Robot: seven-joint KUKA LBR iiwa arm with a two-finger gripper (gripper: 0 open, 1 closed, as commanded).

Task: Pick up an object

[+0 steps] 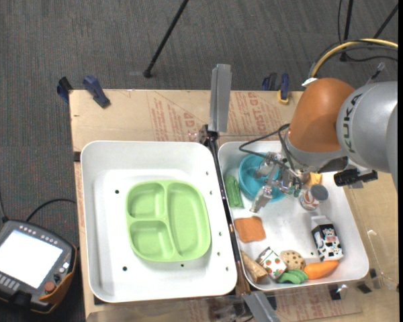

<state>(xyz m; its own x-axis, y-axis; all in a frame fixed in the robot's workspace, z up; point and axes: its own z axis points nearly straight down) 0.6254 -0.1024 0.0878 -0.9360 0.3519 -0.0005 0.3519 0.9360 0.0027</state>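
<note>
My gripper hangs low over the upper part of the right bin, at the near edge of a teal bowl. Its fingers stand open, with nothing visible between them; one silver finger points down-left toward an orange square piece. A small round can sits just right of the gripper. A green stick-shaped piece lies along the bin's left wall. The wrist hides part of the bowl.
A cow-patterned carton, a carrot, a cookie, a strawberry-printed box and a cone crowd the right bin's front. The left bin holds a green divided plate.
</note>
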